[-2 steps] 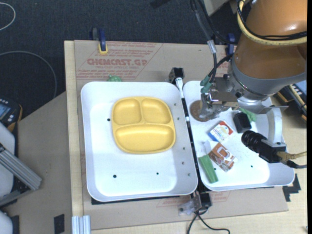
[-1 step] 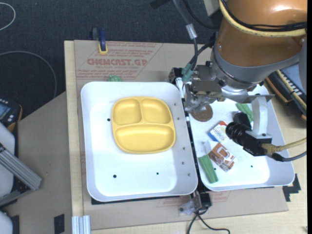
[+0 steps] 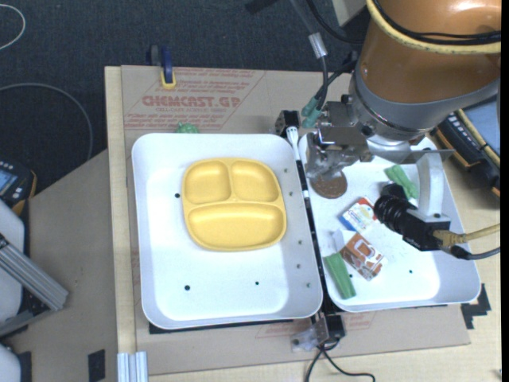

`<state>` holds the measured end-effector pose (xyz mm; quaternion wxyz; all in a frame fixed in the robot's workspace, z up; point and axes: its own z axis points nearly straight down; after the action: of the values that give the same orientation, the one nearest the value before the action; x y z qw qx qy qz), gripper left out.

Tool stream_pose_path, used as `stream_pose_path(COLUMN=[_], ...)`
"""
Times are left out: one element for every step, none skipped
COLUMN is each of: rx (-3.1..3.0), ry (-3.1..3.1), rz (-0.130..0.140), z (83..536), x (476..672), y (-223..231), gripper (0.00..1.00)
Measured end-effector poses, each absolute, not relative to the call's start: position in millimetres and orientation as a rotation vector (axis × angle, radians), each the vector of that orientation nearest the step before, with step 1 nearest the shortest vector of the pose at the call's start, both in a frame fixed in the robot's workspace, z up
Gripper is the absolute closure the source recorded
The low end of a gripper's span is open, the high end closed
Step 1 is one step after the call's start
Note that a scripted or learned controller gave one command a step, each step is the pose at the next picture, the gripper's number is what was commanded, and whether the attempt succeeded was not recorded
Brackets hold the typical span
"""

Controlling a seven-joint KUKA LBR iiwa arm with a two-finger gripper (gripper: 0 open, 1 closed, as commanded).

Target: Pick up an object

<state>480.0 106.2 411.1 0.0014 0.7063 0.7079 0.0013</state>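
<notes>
Brown disc (image 3: 328, 186) lies flat in the right-hand bin (image 3: 398, 291), close to the wall it shares with the other bin and directly under my pincer (image 3: 324, 168). The pincer tip overlaps the disc's far edge in the camera view. Touching, or just above it: cannot tell. Whether the pincer is wide or narrow: cannot tell, since my wrist housing covers the tip from this angle. Nothing is seen held.

Other items in the same bin, placed from the pincer:
- Blue, white and red packet (image 3: 358, 213): near the pincer, on the side toward the camera and a little toward my arm, just beside the disc but apart from it.
- Brown and white wrapper (image 3: 364, 258): farther out along the same line, past the packet.
- Green stick (image 3: 339, 275): beyond the wrapper toward the bin's near rim, touching or just beside the wrapper.
- Green piece (image 3: 402, 181): level with the disc, well off toward my arm's side.

Across the shared wall, to the view's left of the pincer, the left bin (image 3: 159, 237) carries a yellow divided plate (image 3: 235, 204), lying flat, three compartments facing up. Both bins rest on a cardboard sheet (image 3: 199, 94) with red print.
</notes>
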Motion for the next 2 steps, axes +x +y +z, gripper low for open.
stream_pose_path(rx=[2.213, 2.229], ry=[2.229, 2.218], rz=[0.007, -0.007], z=[427, 394], x=[479.2, 478.9], y=[173, 120], gripper=[1.0, 1.0])
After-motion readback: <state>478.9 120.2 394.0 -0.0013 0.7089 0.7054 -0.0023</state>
